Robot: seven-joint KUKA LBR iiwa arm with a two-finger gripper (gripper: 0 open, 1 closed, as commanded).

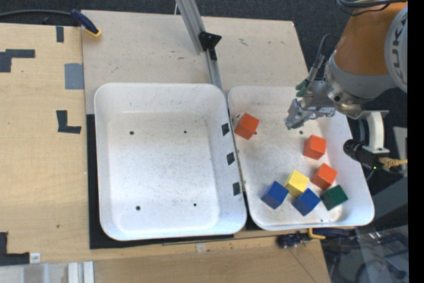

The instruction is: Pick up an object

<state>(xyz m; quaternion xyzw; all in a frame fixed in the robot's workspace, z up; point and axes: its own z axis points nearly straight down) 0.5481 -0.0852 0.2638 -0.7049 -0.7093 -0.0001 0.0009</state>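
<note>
Gripper (296,117) above right bin (265,99), jaw state unclear. Nearest orange cube (315,146) at its 5 o'clock, apart; another orange cube (246,125) at 9 o'clock.

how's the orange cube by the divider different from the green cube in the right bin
The orange cube sits alone near the upper left of the right bin; the green cube sits at the lower right, packed beside other blocks. The orange one looks tilted, a corner pointing down the view; the green one looks flatter. They differ in colour. Both are small cubes of similar size in the same bin.
</note>
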